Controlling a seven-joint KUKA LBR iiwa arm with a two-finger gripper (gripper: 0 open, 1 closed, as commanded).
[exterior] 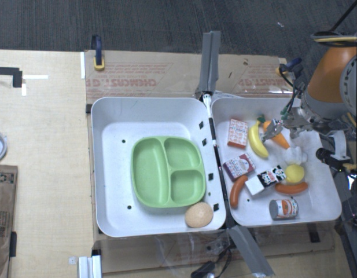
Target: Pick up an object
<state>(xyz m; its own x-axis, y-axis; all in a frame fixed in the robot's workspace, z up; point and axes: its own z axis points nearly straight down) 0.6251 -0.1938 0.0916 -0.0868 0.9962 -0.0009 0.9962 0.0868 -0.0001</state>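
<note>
Quickly, near edge first — we noted the can (284,208) in the right bin (334,204), rigid but slick and round. Next the sausage (236,190) — soft, light. Farther back the banana (257,141) lay beside the carrot (278,138); we judged the banana light and best pinched across its middle. The gripper (275,126) hovered by the carrot — open or closed, we couldn't tell.

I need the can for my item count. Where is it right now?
In the camera view the can lies on its side in the right bin, near that bin's front right corner, just below the sausage and lemon.
</note>
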